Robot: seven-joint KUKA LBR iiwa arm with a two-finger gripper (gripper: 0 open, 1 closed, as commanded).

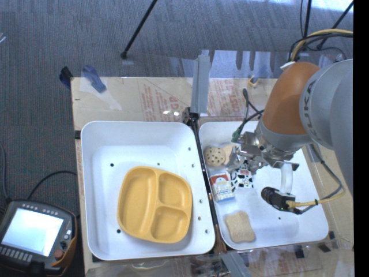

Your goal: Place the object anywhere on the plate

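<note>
I've got the table in front of me with its two shallow white bins side by side, the left bin and the right bin, their inner walls touching down the middle. My arm comes in from the right, grey with the orange band bulging above the wrist, bent down over the right bin. In the left bin sits the plate, yellow, three compartments, lying flat and slightly turned. Over in the right bin, the gripper is low over the far left part, right among the items; I cannot tell how it stands from this angle. Just beside it is a small carton with red and blue print, and a black-and-white cow-patterned piece touching the gripper's underside. A slice of toast lies near the front wall, and a round speckled cookie sits near the bin's far left corner
</note>
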